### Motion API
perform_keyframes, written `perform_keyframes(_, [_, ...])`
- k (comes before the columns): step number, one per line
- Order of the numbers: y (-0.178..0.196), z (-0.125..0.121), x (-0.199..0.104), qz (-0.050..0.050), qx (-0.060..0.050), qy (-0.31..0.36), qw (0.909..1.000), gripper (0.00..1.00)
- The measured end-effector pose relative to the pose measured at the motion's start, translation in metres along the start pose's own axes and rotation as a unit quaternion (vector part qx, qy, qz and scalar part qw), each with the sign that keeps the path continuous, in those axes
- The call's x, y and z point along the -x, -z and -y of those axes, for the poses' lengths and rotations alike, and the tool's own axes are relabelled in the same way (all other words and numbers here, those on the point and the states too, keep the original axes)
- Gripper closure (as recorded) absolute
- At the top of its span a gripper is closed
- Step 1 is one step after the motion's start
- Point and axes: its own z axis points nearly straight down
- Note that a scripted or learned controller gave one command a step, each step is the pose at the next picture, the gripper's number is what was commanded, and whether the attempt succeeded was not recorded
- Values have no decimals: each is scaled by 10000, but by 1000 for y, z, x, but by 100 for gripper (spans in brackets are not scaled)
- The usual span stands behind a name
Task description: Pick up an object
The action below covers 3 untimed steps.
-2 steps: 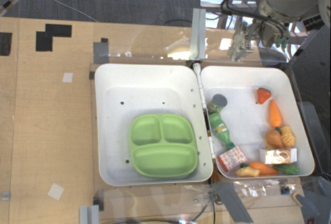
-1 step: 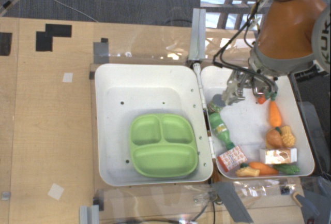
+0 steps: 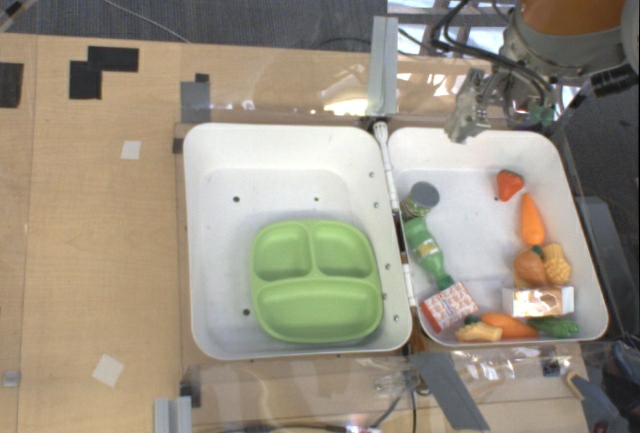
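My gripper (image 3: 502, 113) hangs over the back rim of the right bin (image 3: 470, 171), open, with nothing between its fingers. Below it in that bin lie a red strawberry (image 3: 510, 184), an orange carrot (image 3: 531, 218), a green bottle (image 3: 425, 247) with a grey disc (image 3: 424, 193) behind it, an orange fruit (image 3: 530, 267) beside a yellow piece (image 3: 556, 266), a red-and-white box (image 3: 448, 304), a white carton (image 3: 541, 301), a second carrot (image 3: 497, 327) and a green vegetable (image 3: 563, 327).
The left bin (image 3: 230, 171) holds a green divided plate (image 3: 316, 279). A metal post (image 3: 384, 61) stands at the back between the bins. Most items crowd the right bin's front and right side.
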Motion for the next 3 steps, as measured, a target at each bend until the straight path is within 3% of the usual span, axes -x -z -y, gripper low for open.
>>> perform_keyframes(2, [25,-3,4,97,12,36,9999,100])
perform_keyframes(3, [-23,20,-37,-40,-3,528,9986,100])
